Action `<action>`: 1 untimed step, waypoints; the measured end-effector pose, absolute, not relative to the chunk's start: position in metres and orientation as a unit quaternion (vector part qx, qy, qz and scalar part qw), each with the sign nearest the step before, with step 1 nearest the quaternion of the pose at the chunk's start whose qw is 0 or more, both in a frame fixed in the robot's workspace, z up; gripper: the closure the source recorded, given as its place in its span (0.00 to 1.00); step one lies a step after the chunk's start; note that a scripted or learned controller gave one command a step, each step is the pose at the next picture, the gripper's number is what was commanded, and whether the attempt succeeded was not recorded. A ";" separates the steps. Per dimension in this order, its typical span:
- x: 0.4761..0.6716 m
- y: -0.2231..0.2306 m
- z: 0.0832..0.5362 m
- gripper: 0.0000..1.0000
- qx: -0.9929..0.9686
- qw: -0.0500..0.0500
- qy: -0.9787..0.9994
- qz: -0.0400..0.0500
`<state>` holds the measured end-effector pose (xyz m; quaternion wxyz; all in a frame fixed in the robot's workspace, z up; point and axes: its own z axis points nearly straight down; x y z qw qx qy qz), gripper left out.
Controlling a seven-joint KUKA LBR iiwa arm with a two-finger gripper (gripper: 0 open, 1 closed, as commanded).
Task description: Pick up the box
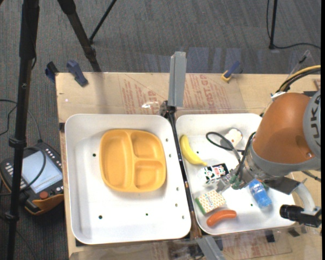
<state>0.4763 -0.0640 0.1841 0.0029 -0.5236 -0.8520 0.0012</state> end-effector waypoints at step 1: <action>0.476 -0.092 0.131 1.00 -0.421 0.004 -0.907 0.000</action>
